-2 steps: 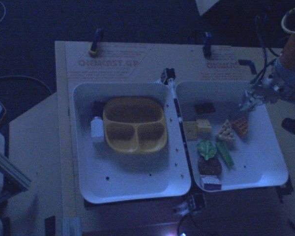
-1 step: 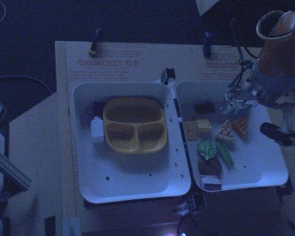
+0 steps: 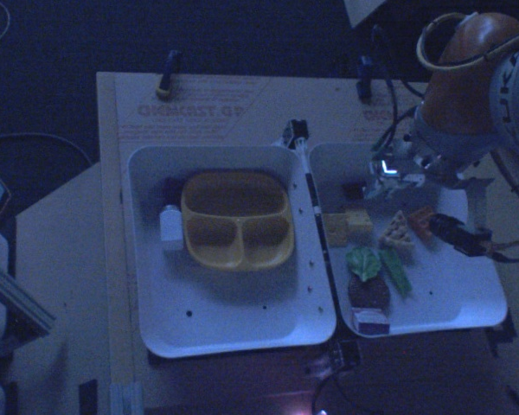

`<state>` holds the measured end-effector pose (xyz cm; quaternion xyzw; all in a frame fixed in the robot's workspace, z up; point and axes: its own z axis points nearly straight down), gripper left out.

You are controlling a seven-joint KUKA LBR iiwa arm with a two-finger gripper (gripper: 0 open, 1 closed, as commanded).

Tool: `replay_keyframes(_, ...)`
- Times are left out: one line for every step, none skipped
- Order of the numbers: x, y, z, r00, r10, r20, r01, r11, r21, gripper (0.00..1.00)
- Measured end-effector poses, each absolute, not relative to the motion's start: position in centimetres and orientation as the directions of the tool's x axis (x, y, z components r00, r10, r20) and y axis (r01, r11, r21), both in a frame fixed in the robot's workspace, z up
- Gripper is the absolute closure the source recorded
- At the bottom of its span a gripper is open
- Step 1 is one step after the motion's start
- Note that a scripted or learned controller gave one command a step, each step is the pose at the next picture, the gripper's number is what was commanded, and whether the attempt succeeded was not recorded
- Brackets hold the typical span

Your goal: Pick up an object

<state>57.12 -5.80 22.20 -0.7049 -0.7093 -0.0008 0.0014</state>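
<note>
The scene is dim and blue-tinted. My gripper point(image 3: 387, 182) hangs over the back of the right bin point(image 3: 467, 305), just behind the toy foods. Below it lie a yellow cheese-like block point(image 3: 347, 226), a tan wedge point(image 3: 399, 230), an orange piece point(image 3: 422, 221), a green leaf point(image 3: 364, 262), a green pod point(image 3: 396, 271) and a dark brown round piece point(image 3: 369, 294). A small dark item point(image 3: 353, 190) sits left of the gripper. Nothing shows between the fingers.
The left bin point(image 3: 156, 309) holds a yellow divided plate point(image 3: 237, 220) and a small white bottle point(image 3: 171, 226) at its left side. The arm with its orange band point(image 3: 476, 54) crosses in from the upper right. Clamps point(image 3: 167, 74) stand at the bench's back edge.
</note>
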Motion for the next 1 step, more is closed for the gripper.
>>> replay_keyframes(56.82, -0.34, 22.28, -0.007, 1.0, 0.003, 1.0, 0.007, -0.002, 1.0)
